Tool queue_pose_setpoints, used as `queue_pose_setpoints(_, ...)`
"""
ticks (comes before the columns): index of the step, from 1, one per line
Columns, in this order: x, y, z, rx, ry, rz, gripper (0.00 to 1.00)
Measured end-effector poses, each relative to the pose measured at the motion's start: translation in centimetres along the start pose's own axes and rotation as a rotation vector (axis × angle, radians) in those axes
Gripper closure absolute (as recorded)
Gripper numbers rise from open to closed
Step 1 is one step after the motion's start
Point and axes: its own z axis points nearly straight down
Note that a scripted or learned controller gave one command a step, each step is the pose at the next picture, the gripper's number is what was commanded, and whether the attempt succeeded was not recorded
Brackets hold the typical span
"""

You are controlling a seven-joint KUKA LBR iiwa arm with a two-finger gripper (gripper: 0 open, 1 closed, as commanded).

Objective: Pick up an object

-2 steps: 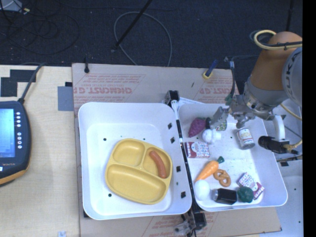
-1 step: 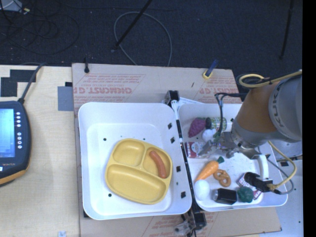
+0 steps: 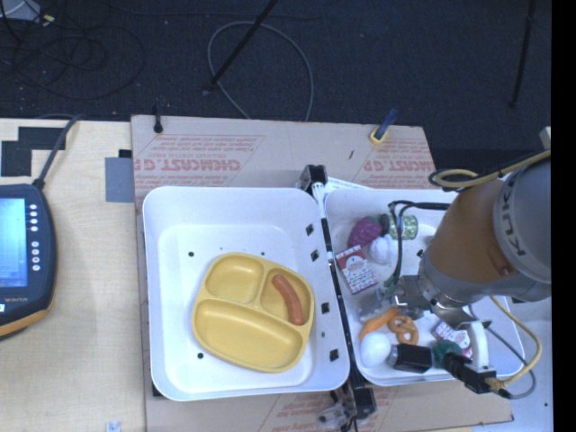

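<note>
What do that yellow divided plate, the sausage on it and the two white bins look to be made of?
The yellow divided plate looks like moulded plastic: uniform colour, rounded compartment ridges, soft sheen. The sausage in its upper right compartment looks like a glossy plastic toy, judging by its even reddish-orange skin, though that is uncertain. The left white bin and the right white bin look like thin, smooth plastic with rounded corners.
</note>
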Motion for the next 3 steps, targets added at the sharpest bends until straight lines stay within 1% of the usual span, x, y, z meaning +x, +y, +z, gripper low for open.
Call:
queue_pose_setpoints(1, 1.6, 6.7, 0.0, -0.002, -0.001, -0.007, 0.00)
queue_pose_setpoints(2, -2.6, 1.7, 0.0, 0.000, 0.000, 0.000, 0.00)
queue_pose_setpoints(3, 1.3, -1.7, 0.0, -0.003, -0.001, -0.004, 0.00)
